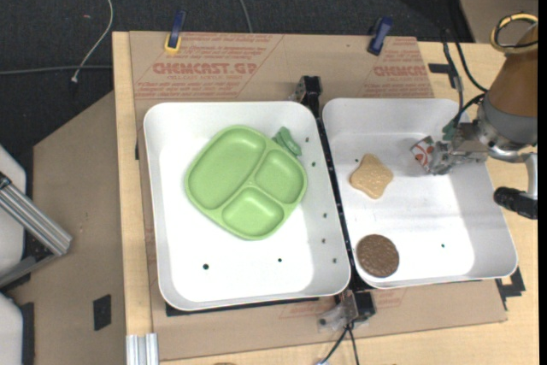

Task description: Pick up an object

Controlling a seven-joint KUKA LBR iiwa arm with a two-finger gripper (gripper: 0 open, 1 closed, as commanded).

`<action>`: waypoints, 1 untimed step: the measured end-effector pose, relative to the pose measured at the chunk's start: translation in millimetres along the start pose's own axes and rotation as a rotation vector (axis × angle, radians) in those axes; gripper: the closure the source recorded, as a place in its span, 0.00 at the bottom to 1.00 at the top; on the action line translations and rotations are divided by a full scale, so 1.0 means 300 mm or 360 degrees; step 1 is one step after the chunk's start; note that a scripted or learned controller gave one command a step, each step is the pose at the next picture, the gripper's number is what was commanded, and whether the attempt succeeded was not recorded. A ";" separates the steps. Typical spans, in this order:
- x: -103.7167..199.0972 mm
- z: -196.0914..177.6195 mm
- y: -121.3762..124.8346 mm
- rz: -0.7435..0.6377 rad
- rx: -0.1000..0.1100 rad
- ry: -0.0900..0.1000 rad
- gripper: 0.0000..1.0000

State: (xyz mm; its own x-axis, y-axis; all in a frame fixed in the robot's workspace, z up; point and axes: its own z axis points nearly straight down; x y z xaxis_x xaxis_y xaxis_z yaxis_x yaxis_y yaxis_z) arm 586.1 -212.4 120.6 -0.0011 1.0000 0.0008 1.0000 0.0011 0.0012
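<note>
In the right bin, a tan lumpy biscuit-shaped piece lies near the left wall and a round dark brown disc rests at the front left corner. My gripper reaches in from the right and hangs low over the bin's back right part, well to the right of the tan piece. A small red and white bit shows at its tip; whether it is held or part of the tool is unclear. The left bin holds a green divided plate, with a small dark green object at its back right rim.
Both bins sit on a cardboard sheet held by blue clamps at the back. A black divider bracket stands between the bins. Cables run down near the arm's orange-banded wrist.
</note>
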 end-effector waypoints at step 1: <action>-0.034 -0.196 0.015 0.0001 -0.0011 -0.0007 1.00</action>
State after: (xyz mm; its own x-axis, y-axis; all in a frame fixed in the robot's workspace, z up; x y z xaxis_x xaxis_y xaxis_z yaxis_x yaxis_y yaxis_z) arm 590.4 -222.5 179.4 -0.0005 1.0000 -0.0034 1.0000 0.0005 0.0078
